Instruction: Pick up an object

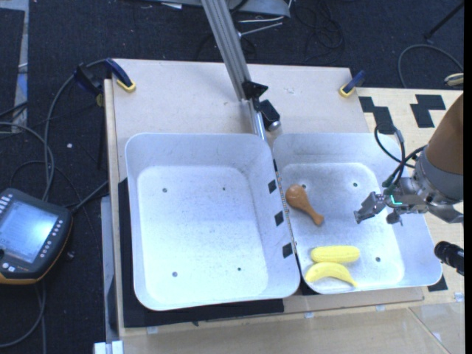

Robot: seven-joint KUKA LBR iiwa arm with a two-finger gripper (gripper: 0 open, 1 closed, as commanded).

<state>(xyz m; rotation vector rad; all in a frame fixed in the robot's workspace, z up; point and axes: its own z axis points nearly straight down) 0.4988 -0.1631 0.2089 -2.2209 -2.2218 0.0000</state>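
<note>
The right bin (335, 169) holds a brown drumstick-shaped toy (303, 202) near its left wall and two yellow bananas near its front edge, one straight (335, 254) and one curved (330, 273). My gripper (366, 211) hangs over the right part of this bin, to the right of the drumstick and above the bananas. Its dark fingers point left and down, and nothing shows between them.
The left bin (199, 220) lies beside the right one, sharing a raised middle edge with black tabs. A slanted metal pole (234, 57) rises behind the bins. A teach pendant (26, 234) rests on the floor at the far left.
</note>
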